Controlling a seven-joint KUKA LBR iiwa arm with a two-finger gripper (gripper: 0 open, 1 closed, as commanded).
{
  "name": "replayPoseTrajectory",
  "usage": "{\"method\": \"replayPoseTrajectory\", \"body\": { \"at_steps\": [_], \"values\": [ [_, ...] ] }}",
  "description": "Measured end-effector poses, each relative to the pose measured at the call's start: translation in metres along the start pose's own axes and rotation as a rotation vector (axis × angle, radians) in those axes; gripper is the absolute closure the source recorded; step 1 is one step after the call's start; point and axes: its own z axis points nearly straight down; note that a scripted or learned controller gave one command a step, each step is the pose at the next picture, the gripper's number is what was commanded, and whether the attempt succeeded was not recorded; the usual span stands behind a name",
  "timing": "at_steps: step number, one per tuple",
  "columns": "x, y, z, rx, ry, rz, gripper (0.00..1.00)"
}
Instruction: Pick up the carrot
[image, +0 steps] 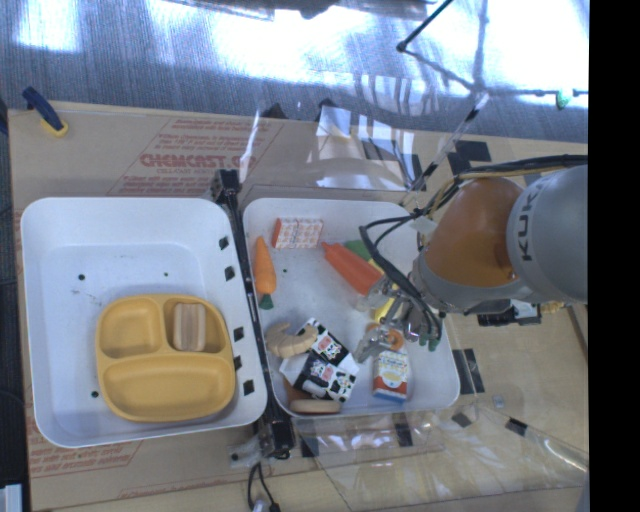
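Just beyond my gripper (383, 325) lies a carrot (352, 266), so I hover close; how far it's spread, I cannot tell.

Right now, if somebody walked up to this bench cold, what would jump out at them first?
Probably the big grey and orange arm reaching in from the right over the right bin, its gripper low among the clutter there. Next, the yellow divided plate sitting in the left bin. Then the carrot lying along the right bin's left wall, apart from the gripper.
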Motion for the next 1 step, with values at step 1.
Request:
{"method": "replayPoseTrajectory", "body": {
  "at_steps": [1],
  "values": [
    [0.0000,0.0000,0.0000,0.000,0.000,0.000,0.00]
  ]
}}
